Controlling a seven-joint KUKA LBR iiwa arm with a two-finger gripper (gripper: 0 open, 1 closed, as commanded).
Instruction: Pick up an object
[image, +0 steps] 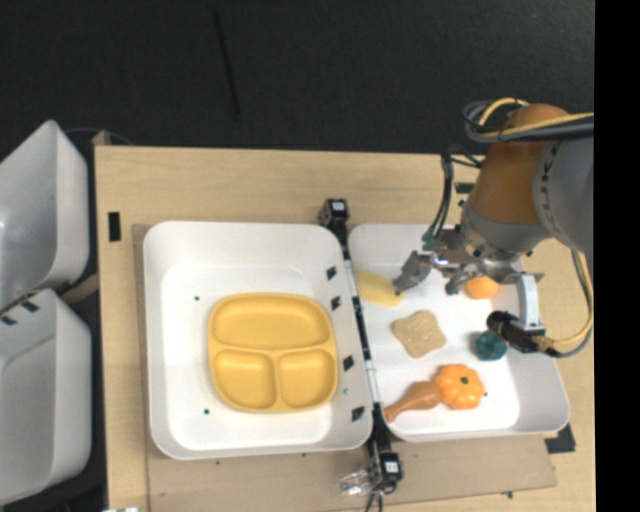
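My gripper (434, 276) hangs low over the back of the right bin (540, 395), open, with nothing between its fingers. A pale yellow lump (378, 289) lies just left of the left finger (411, 272). A small orange ball (481, 288) sits just right of the right finger. A tan flat piece (418, 333) lies in front of the gripper. An orange gourd with a brown neck (452, 389) rests near the bin's front wall, and a small teal object (489, 346) lies at the right.
The left bin (175, 260) holds a yellow divided plate (271, 350). A ridge with black clips (354, 310) separates the two bins. The grey arm with its orange band (520, 170) and cables (560, 340) overhang the right bin's back right corner.
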